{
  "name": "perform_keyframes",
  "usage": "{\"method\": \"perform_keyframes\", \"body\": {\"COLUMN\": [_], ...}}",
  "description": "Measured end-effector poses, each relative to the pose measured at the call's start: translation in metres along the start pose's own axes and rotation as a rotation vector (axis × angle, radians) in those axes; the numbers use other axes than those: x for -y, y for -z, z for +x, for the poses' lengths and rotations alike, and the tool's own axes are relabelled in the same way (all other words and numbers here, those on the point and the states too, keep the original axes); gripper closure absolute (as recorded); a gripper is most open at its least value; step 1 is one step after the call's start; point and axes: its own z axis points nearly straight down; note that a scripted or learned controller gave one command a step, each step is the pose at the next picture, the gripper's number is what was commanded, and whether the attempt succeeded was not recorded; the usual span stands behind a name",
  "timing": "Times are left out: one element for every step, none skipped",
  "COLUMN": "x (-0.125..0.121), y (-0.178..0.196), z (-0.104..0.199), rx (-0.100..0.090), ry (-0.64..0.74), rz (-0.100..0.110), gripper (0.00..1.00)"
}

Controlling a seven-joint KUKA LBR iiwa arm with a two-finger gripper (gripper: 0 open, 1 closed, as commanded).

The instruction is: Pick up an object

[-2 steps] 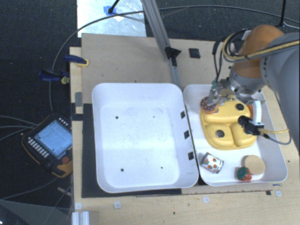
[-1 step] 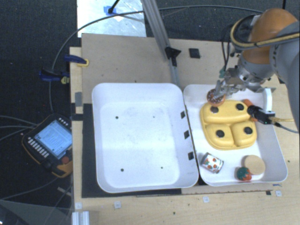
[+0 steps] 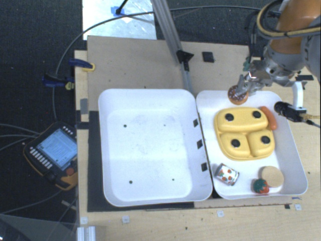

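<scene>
1. Two white bins sit side by side on your tabletop (image 3: 145, 64): the left bin (image 3: 108, 185) and the right bin (image 3: 296, 169), touching along their shared middle edge.
2. Your arm (image 3: 296, 19) reaches in from the right, with its orange band at the top right corner of the camera view and the grey wrist below it.
3. Your hand (image 3: 244, 88) hangs over the back left corner of the right bin, fingers pointing down toward a small round brown object (image 3: 236, 96).
4. You can see the fingers reaching the top of that brown object, but the view is too small and blurred to say whether they are spread or pinching it, so I cannot tell their state.
5. Your brown object lies at the bin's far rim, just behind the yellow moulded tray (image 3: 244, 132), which fills the middle of the right bin and carries several dark dots on its top.
6. An orange sausage-shaped piece (image 3: 269, 117) lies against the tray's right back edge.
7. At the front of the right bin you have a small can with red spots (image 3: 226, 174) lying tilted, a tan round disc (image 3: 272, 175), and a green and red item (image 3: 260, 186) touching the disc's front left.
8. A teach pendant (image 3: 52, 152) lies left of the tabletop on the dark floor.
</scene>
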Motion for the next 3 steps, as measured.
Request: {"method": "perform_keyframes", "body": {"x": [0.005, 0.014, 0.01], "y": [0.01, 0.014, 0.003], "z": [0.052, 0.099, 0.154], "rx": [-0.003, -0.003, -0.002], "ry": [0.004, 0.004, 0.004], "rz": [0.004, 0.006, 0.006], "gripper": [1.0, 1.0, 1.0]}}
